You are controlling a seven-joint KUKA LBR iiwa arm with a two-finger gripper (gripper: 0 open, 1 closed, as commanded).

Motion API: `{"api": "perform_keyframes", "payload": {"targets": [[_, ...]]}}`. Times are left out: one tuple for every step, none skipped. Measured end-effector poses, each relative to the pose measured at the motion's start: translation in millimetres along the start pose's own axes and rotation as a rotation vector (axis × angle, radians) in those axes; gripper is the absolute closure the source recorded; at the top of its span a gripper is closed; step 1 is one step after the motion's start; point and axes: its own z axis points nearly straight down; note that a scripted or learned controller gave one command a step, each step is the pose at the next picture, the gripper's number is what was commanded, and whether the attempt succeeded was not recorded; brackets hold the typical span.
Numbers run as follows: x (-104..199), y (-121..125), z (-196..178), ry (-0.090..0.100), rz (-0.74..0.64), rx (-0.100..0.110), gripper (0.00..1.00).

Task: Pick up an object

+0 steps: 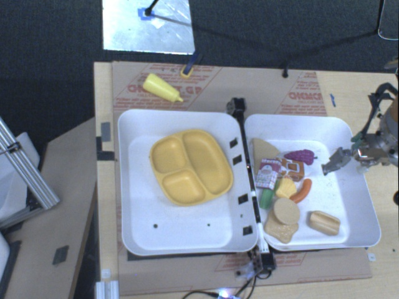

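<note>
Toy food lay bunched along the left side of the right bin [349, 129]: a purple piece [300, 156], a small printed packet [268, 173], a yellow block [285, 187], an orange sausage [301, 190], a round tan piece [285, 212] and a bread roll [324, 222] near the front rim. Bare white floor stretched along that bin's right side. The claw [333, 161] hung over that open stretch, right of the purple piece, gripping nothing; whether its tips stood apart could not be told. In the left bin [134, 167] sat a yellow divided tray [190, 166]. A yellow bottle [162, 87] lay on the counter [262, 86] behind.
</note>
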Motion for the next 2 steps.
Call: {"api": "perform_keyframes", "payload": {"targets": [[0.3,2.2,-5.6,-0.003,-0.003,-0.011,0.0],[-7.1,2.4,39.2,-0.001,-0.001,-0.007,0.0]]}}
